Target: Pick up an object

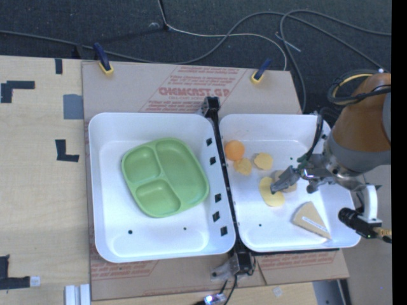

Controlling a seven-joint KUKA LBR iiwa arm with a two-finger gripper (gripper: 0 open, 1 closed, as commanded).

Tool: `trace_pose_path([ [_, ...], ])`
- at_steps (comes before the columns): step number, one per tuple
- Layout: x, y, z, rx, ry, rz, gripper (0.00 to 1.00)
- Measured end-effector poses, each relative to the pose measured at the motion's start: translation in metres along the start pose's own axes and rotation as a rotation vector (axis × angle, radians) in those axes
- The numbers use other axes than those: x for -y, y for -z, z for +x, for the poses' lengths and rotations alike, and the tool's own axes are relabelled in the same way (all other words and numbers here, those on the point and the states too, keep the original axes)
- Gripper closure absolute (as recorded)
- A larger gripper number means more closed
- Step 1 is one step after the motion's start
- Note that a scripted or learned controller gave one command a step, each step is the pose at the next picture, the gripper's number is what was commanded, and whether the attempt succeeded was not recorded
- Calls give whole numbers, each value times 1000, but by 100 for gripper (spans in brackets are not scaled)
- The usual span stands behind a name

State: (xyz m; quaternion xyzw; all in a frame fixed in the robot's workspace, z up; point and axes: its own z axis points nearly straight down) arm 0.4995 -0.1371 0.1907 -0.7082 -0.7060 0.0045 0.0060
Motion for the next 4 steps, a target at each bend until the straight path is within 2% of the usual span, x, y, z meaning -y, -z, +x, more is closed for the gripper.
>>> trace_pose_path([
  [1, -3, 6, 0, 2, 4, -12, 0],
  [2, 6, -53, -2, 1, 3, -7, 0],
  [3, 6, -106, -1, 3, 4, -14, 0],
  [4, 5, -93, -2, 3, 3, -16, 100],
])
